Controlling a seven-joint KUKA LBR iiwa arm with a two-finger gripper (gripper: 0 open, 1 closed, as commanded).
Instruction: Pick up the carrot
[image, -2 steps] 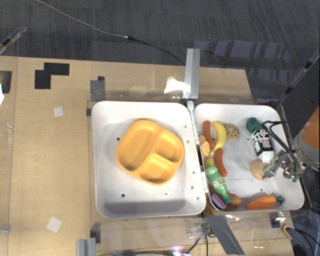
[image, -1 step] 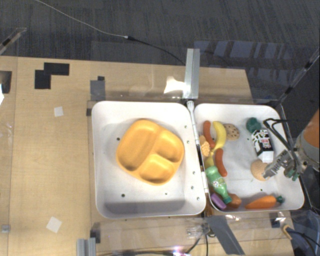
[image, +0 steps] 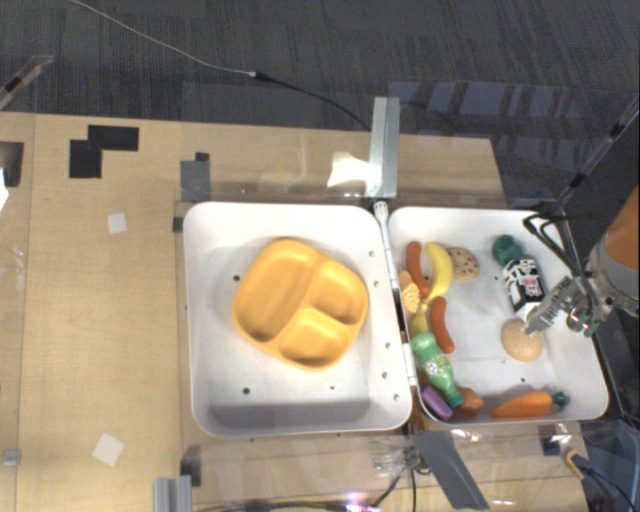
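You're at the approach – the gripper (image: 540, 322) hovers by the egg (image: 521, 342), its fingers too blurred to judge; the carrot (image: 523, 405) lies against the right bin's (image: 590, 385) near wall – drop toward it

Orange carrot (image: 522, 405) with a green leafy stub at one end, lying flat on the floor of the right bin (image: 480, 235). Set along the bin's near edge, close to its near right corner, green end toward that corner, tip toward the bin's middle.
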